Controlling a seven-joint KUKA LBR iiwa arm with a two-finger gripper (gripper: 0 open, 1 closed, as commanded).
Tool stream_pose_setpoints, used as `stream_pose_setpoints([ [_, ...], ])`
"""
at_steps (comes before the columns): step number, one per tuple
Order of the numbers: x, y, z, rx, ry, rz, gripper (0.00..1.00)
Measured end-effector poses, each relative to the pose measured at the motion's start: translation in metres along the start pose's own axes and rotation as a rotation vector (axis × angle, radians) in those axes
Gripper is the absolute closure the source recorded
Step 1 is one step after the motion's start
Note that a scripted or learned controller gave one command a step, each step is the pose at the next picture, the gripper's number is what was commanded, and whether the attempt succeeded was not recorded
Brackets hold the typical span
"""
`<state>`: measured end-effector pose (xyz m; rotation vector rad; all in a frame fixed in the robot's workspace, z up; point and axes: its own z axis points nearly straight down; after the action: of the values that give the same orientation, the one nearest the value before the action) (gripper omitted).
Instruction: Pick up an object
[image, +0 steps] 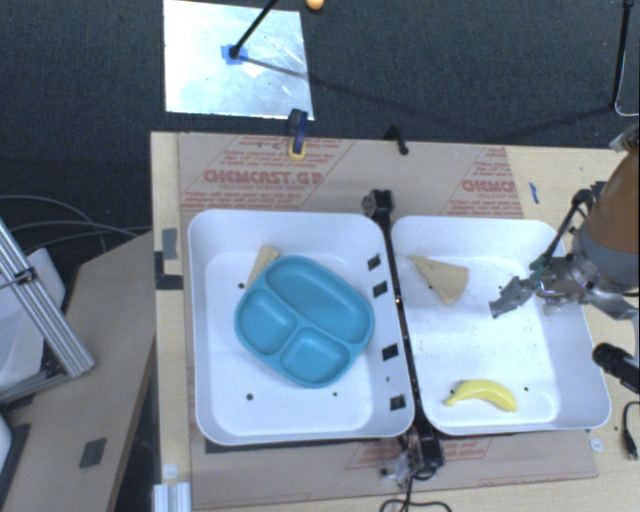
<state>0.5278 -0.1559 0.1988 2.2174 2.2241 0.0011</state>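
Fingers (499, 305) parted, nothing between them; gripper (505, 299) poised low over the right bin (575, 412), towards its right side. Nearest candidate: tan wedge (441, 278), lying flat near the bin's upper left, just beside the gripper tips but apart from them. Second candidate: yellow banana (482, 395), near the bin's lower edge, well apart from the gripper.

Risks noted:
- Descending from the present spot likely to close on bare bin floor, between wedge and banana.
- Wedge flat and thin; liable to slide towards the bin wall rather than lift.
- Banana curved and smooth; liable to roll or squirt out of an off-centre pinch.

Surroundings: blue divided plate (303, 320) in the left bin (222, 405), resting over a second tan piece (263, 261). Black-clipped rims (387, 300) between the bins to be cleared on any crossing. No obstruction above either right-bin item.
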Motion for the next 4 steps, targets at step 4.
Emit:
stream_pose_setpoints([
  [4, 0.252, 0.023, -0.116, -0.01, 0.002, -0.005, 0.0],
])
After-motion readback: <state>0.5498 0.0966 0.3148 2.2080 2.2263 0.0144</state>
